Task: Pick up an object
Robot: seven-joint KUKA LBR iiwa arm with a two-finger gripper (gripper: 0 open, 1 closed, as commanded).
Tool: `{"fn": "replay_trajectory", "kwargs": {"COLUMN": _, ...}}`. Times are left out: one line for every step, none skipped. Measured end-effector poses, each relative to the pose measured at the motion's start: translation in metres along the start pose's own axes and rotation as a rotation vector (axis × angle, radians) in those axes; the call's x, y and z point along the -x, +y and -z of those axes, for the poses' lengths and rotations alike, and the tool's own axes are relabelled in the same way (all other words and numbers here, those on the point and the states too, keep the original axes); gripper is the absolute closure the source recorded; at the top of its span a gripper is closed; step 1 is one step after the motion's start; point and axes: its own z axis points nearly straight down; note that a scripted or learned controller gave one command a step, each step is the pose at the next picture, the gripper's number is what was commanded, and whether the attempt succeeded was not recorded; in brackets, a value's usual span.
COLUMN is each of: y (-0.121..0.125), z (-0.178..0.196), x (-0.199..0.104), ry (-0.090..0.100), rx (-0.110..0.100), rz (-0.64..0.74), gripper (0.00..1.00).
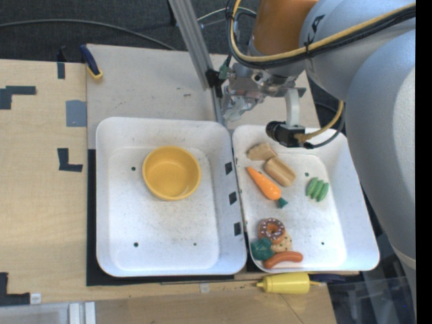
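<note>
Toy carrot waiting in the right bin

The small orange plastic carrot (264,183) lies in the right white bin (337,248), likely light, stiff and slick; best pinched across its thick middle. The gripper (237,110) hovers above, its grasp impossible to tell.

Two bins sit side by side: the left bin (115,248) holds a bowl (171,173). In the right bin (351,245), bread pieces (272,164) lie far-left, a carrot (264,184) just nearer, a pea pod (316,189) to its right, a doughnut (272,229) and sausage (283,258) near-left. A mustard bottle (287,284) lies before that bin. My gripper (237,106) hangs over its far-left corner.
</note>
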Motion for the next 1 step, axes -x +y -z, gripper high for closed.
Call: {"fn": "replay_trajectory", "kwargs": {"y": -0.0090, "z": -0.0030, "x": -0.0495, "ry": 0.000, "rx": -0.001, "rz": 0.000, "gripper": 1.00}}
